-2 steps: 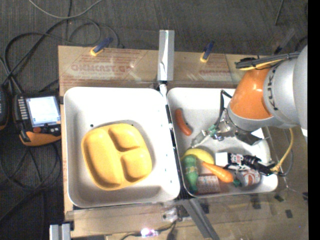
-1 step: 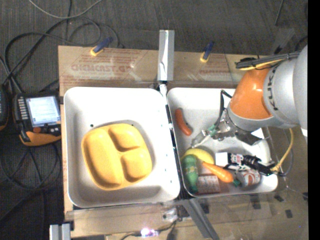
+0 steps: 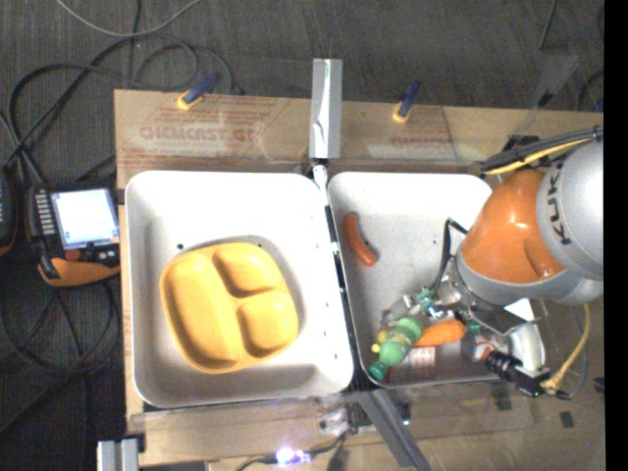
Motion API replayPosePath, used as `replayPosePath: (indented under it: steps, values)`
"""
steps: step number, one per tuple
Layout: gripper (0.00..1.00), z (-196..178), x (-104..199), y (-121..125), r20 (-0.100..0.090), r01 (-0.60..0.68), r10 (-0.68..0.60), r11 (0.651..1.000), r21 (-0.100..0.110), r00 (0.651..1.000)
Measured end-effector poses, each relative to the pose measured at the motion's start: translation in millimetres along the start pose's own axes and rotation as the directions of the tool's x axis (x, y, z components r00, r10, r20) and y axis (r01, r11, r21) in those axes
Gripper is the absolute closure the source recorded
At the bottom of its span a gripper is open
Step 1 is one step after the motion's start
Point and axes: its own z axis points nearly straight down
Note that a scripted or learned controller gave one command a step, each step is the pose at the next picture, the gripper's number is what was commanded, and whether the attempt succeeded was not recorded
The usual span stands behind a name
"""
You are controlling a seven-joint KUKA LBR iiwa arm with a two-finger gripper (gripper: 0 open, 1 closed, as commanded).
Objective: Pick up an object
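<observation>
Dark carpet with loose cables (image 3: 108,37) covers the floor around my bench, and a brown cardboard sheet (image 3: 206,130) lies under the far side of the two bins, with faded red printing that I cannot read. On the arm (image 3: 535,238) at the right of the frame I read the letters "KU" in black on the grey shell, next to the glossy orange band. At the left edge I see a small handheld screen (image 3: 83,217), lit, but its text is too small for me. The left bin (image 3: 147,214) is smooth white plastic with rounded corners, and it holds a yellow tray (image 3: 231,307) with three shallow compartments, a little turned. The right bin (image 3: 412,204) has an orange sausage-shaped toy (image 3: 359,239) lying alone near its left wall. The other objects are crowded in the lower part of this bin: a green and yellow bottle (image 3: 394,342), an orange carrot-like piece (image 3: 439,334) touching it, and a can with a label (image 3: 422,358) beside them. The arm bends down over this pile from the right, and its wrist covers the gripper (image 3: 461,307), so whether the claw is apart or together I cannot tell. I see no object lifted out of the pile.
</observation>
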Motion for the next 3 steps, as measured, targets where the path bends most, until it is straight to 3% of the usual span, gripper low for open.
replayPosePath:
  steps: [1, 2, 3]
  values:
    - [1.0, -6.8, -0.2, 0.1, -0.005, -0.003, 0.003, 1.0, 0.003, 1.0]
    - [1.0, -88.0, 64.2, 64.2, -0.01, -0.033, 0.033, 0.999, 0.028, 0.999]
    - [0.0, -87.9, 64.1, 64.1, -0.009, -0.033, 0.033, 0.999, 0.028, 0.999]
